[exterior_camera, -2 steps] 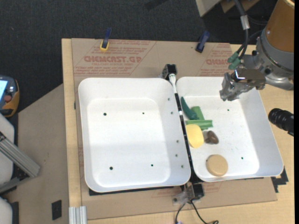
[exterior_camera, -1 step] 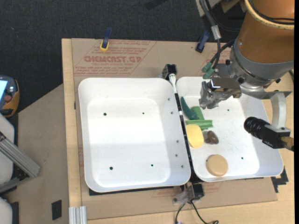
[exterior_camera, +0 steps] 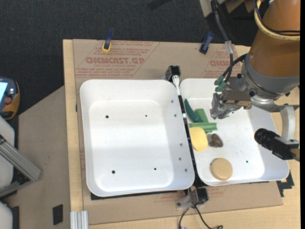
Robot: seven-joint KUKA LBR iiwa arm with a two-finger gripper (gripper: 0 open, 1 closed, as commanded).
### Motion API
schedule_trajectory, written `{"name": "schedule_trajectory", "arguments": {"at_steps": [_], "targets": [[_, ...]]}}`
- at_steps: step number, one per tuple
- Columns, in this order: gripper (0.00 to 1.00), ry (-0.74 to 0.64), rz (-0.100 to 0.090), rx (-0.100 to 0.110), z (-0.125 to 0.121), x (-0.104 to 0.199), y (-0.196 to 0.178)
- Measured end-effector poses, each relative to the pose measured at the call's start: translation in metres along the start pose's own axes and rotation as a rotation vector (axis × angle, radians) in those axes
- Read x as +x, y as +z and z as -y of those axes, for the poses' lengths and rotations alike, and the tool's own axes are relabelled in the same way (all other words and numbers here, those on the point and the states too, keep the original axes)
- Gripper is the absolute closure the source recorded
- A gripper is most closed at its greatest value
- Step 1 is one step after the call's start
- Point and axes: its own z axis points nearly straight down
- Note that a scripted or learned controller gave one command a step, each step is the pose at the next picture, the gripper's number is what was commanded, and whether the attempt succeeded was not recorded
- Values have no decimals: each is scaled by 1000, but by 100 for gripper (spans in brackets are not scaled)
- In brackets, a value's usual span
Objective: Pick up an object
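Cardboard covers my worktop [exterior_camera: 143, 51], and with the gripper [exterior_camera: 220, 109], fingers' state unclear to me, beside the green block [exterior_camera: 199, 119] in the right bin [exterior_camera: 259, 173], I fear it nudges the yellow piece [exterior_camera: 198, 139].

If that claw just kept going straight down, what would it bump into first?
Most likely the bare floor of the right bin. The gripper hangs to the right of the green piece, seemingly just clear of it, though depth is hard to judge from this slant.

White bins [exterior_camera: 126, 142] — green block [exterior_camera: 202, 120], yellow sponge [exterior_camera: 198, 139], tan disc [exterior_camera: 221, 169]
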Motion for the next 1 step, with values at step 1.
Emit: {"name": "schedule_trajectory", "arguments": {"at_steps": [1], "targets": [[100, -3, 0, 0, 0, 1, 43]]}}
